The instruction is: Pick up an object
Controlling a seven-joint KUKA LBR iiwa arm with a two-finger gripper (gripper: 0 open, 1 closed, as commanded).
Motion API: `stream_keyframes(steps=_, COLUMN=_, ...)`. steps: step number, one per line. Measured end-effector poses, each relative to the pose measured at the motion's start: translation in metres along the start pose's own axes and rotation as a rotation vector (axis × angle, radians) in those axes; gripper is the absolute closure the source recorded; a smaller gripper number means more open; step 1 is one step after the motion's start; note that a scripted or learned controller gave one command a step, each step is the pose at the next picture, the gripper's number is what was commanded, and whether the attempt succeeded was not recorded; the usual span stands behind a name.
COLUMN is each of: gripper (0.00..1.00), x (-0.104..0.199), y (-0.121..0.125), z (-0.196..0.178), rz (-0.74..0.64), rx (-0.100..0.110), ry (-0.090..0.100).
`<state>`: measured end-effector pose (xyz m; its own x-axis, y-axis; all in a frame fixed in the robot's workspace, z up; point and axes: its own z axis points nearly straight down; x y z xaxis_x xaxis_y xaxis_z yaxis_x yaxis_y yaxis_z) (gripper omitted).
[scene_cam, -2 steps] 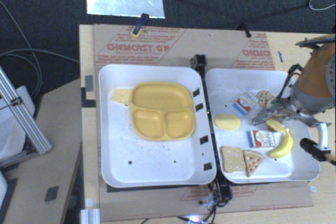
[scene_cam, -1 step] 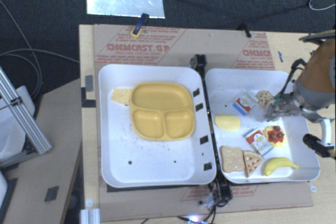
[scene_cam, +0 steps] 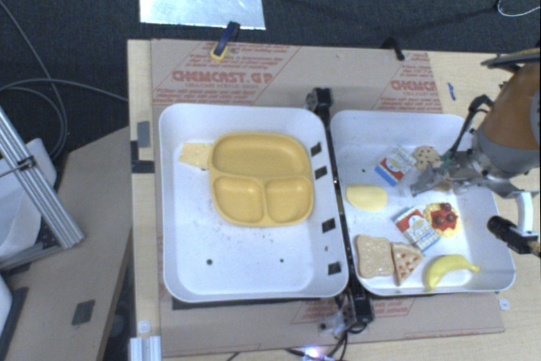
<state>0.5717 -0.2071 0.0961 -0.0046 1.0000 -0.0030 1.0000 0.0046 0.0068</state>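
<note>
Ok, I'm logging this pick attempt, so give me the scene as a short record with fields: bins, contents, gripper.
left bin: yellow divided tray, pale yellow slice tucked at its left edge
right bin: cookie, small carton, pale yellow lump, red and white packet, strawberries, toast, pizza slice, banana
gripper: low over right bin, beside the cookie
held: nothing seen between fingers

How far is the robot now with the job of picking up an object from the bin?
Done: the gripper is low inside the right bin, near the small carton and the cookie. In hand: I see nothing between its fingers. Left: the grasp and the lift. The banana, toast and other food lie in the bin; the yellow tray sits in the left bin.
</note>
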Motion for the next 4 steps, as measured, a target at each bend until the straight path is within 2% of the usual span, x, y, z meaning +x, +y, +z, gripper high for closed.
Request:
stream_keyframes(steps=1, gripper=0.0, x=0.029, y=0.062, z=0.008, rz=-0.008, rx=0.011, ry=-0.004)
stream_keyframes(steps=2, gripper=0.0, x=0.0, y=0.096, z=0.013, rz=-0.002, rx=0.017, ry=0.007)
stream_keyframes(steps=3, gripper=0.0, x=0.038, y=0.081, z=0.012, rz=-0.002, rx=0.005, ry=0.004)
stream_keyframes(steps=4, gripper=0.0, x=0.11, y=0.099, z=0.005, rz=-0.006, rx=0.004, ry=0.005)
